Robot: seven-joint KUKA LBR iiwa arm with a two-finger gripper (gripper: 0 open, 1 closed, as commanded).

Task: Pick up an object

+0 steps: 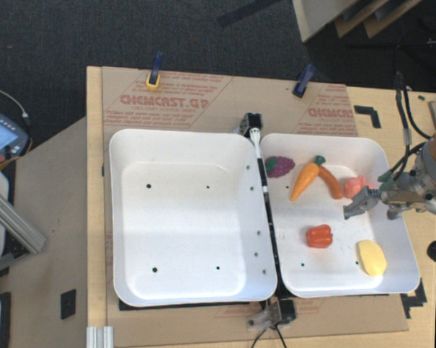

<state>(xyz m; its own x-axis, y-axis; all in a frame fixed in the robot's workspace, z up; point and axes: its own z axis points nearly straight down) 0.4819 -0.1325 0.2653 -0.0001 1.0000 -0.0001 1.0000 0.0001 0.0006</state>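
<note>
1. two shallow white bins sit side by side on a brown cardboard sheet (pixel 207 97) printed with red lettering: the left bin (pixel 132 166) and the right bin (pixel 397 275).
2. the right bin holds five toy foods, one of each: a purple grape bunch (pixel 280 166), a light orange carrot (pixel 305 180), a darker orange carrot-like piece (pixel 331 182), a red pepper (pixel 319 236) and a yellow lemon (pixel 371 257). a sixth item, a pink object (pixel 355 186), lies at the gripper's tip.
3. the gripper (pixel 361 203) reaches in from the right over the far-right part of the right bin, just beside the pink object; whether the two touch cannot be told, and whether its fingers are spread or closed cannot be told either.
4. the light carrot's long axis runs diagonally, green top toward the upper right, tip toward the lower left. the darker piece slants the other way, from the green top down toward the pink object.
5. the lemon lies near the bin's front right corner, its long axis tilted slightly. the pepper sits near the bin's middle, well apart from the grapes by the divider.
6. two clamps (pixel 155 72) hold the cardboard's far edge, one yellow and blue, one blue. the bench stands over dark carpet (pixel 66 26), and black cables (pixel 408 113) hang at the right.
</note>
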